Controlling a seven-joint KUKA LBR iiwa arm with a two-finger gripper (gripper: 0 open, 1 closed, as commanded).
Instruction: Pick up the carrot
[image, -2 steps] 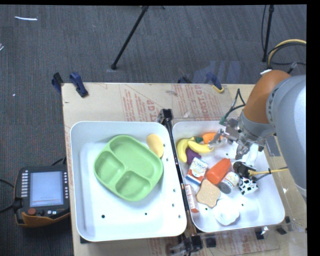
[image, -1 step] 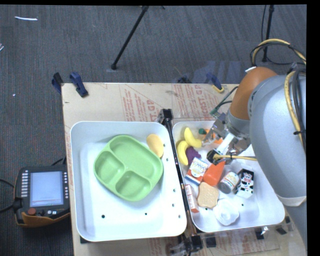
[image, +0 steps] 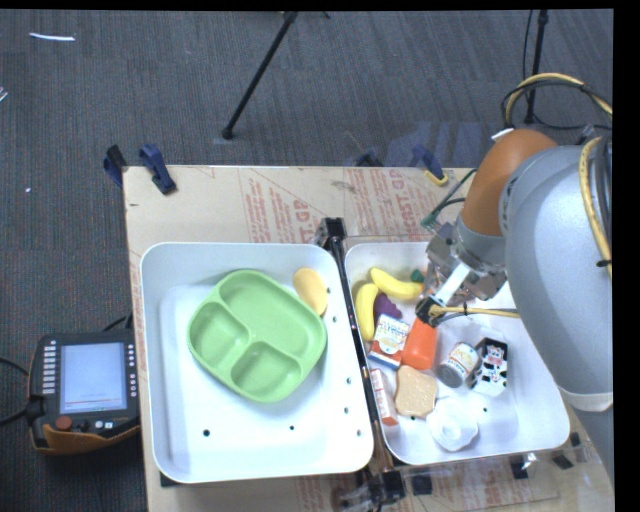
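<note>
The arm (image: 545, 230) reaches in from the right over the right bin (image: 548, 425), and its gripper (image: 432, 308) hangs low among the toy food there. The carrot (image: 422, 345), a stubby orange piece, lies near the middle of that bin. Its upper end sits right under the tip of the gripper, touching it or very nearly so. From where I stand I cannot tell whether the gripper is apart or together, and I cannot tell whether it has any hold on the carrot.

The carrot is crowded. A banana (image: 396, 285) lies just behind the gripper, a slice of bread (image: 416, 392) sits just in front of the carrot, and a small can (image: 459, 364) stands close on its right. A white cup (image: 452, 431) is nearer the front rim. The left bin (image: 170, 445) holds a green divided plate (image: 258, 335) and a yellow lump (image: 311, 290) beside it, and neither is involved.

As I judge it, the approach is made and the gripper is in the right spot. The carrot looks to be resting on the bin floor, so the pick itself is not yet done. A firm close on it and a clean lift clear of its neighbours remain.
</note>
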